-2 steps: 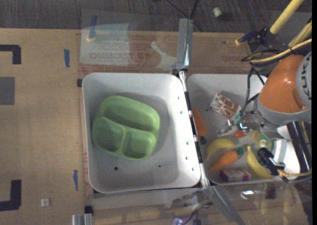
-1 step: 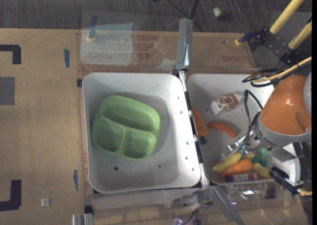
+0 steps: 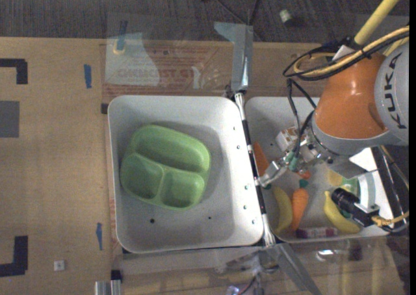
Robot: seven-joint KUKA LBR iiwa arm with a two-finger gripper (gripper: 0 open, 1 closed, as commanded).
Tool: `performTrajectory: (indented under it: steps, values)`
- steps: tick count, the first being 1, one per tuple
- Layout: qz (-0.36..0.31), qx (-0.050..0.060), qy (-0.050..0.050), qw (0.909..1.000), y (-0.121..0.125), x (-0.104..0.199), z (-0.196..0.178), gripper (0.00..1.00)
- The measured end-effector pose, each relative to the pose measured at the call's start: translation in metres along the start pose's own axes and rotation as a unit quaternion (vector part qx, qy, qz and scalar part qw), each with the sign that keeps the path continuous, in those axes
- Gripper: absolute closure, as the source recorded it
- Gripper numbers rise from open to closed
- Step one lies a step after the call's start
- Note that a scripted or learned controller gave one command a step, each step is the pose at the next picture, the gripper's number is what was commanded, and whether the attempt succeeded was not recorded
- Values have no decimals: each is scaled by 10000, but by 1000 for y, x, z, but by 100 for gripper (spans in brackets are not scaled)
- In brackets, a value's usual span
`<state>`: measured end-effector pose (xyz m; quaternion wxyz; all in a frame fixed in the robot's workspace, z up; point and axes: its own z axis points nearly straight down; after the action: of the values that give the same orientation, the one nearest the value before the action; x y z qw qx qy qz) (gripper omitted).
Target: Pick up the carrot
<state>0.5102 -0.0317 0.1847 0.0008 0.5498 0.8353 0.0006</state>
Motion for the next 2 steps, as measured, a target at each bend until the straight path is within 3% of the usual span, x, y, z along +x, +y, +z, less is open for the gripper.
performTrajectory:
  steps: [1, 2]
  values:
    - [-936, 8, 8, 9956, -45, -26, 0, 0]
    - [-1587, -103, -74, 9872, -53, -67, 90, 0]
